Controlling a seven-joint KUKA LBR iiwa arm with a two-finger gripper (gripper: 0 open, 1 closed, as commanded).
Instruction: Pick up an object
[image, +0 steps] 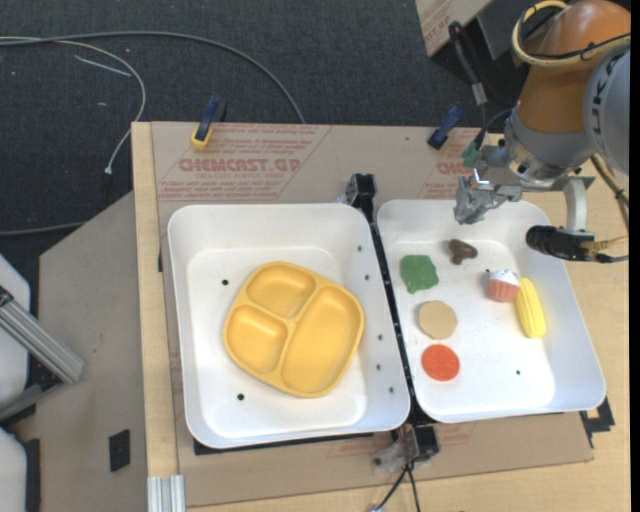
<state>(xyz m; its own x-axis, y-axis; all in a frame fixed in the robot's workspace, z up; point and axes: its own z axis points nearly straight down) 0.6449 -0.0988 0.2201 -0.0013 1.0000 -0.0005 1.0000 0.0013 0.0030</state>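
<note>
Below pincer (470, 212), brown lump (461, 250), perhaps chocolate, green piece (418, 272) beside

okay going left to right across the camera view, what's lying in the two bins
Yellow divided plate in the left bin → green piece → tan round → brown lump → pink cupcake → yellow corn.

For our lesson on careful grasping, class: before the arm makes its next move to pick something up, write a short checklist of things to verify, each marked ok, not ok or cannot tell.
1. Gripper is over the right bin, where the small items lie: ok.
2. Gripper carries nothing yet: cannot tell.
3. Nearest item, the brown piece, lies apart from the green piece: ok.
4. Yellow corn lies apart from the pink-and-white item: not ok, they look to be touching.
5. Tan disc and red disc lie flat, uncovered: ok.
</note>
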